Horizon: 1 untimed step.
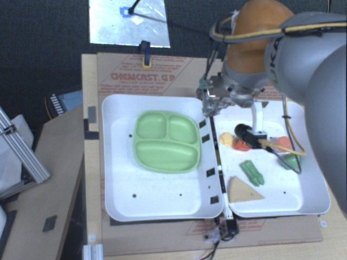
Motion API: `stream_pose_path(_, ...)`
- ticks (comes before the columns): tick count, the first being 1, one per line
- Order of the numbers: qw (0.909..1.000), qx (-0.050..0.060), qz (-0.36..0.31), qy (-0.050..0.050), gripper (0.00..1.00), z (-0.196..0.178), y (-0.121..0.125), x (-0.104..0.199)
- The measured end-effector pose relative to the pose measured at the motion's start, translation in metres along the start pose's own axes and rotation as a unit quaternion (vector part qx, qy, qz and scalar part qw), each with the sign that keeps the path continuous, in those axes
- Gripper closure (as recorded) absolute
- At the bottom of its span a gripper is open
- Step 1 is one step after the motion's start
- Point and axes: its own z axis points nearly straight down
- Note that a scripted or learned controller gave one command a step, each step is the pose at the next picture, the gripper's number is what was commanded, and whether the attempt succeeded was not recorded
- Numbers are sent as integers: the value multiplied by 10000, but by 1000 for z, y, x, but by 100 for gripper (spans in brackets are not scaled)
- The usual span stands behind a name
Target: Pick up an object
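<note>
Tan wedge at right bin front edge: looks light, stiff; take across flat faces. Green pickle just behind, small, maybe slippery. Gripper above divider at bins' back edge; jaws' state unclear. Green tray in left bin.

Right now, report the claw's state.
Claw: cannot be told; it sits at the top of the divider between the two bins, above the right bin.

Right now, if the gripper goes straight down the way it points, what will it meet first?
Probably the wall between the two bins, or the right bin's floor beside it. The gripper hangs near that divider; depth is unclear from one view.
</note>
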Motion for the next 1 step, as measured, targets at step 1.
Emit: stream_pose_path(1, 10000, 9, 7, -7, 100, 3, -14, 44)
